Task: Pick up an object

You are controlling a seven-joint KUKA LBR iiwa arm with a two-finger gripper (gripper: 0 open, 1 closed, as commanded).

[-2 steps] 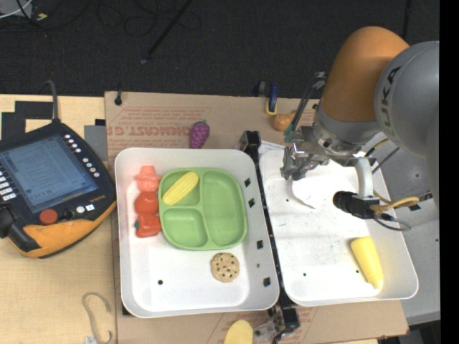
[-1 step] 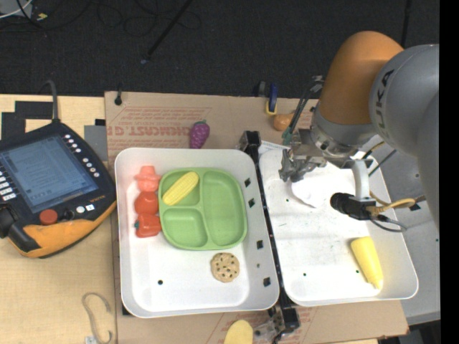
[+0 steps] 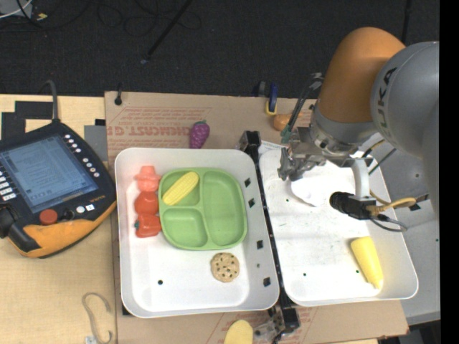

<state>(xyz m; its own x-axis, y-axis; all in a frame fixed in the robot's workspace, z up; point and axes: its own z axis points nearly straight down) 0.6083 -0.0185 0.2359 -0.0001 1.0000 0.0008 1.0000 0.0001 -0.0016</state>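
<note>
Grey arm (image 3: 412, 99); orange band (image 3: 358, 67); dark metal pincer (image 3: 290, 169).

Glossy green plastic plate (image 3: 228, 224) in smooth white bin (image 3: 136, 278), on matt cardboard (image 3: 158, 120).

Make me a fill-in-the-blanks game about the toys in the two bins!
1. The green plate sits in the ____ bin.
2. On the plate lies a yellow ____.
3. The round cookie has dark ____ on it.
4. The gripper hangs over the ____ bin.

Missing words: left; corn cob; chips; right
</note>
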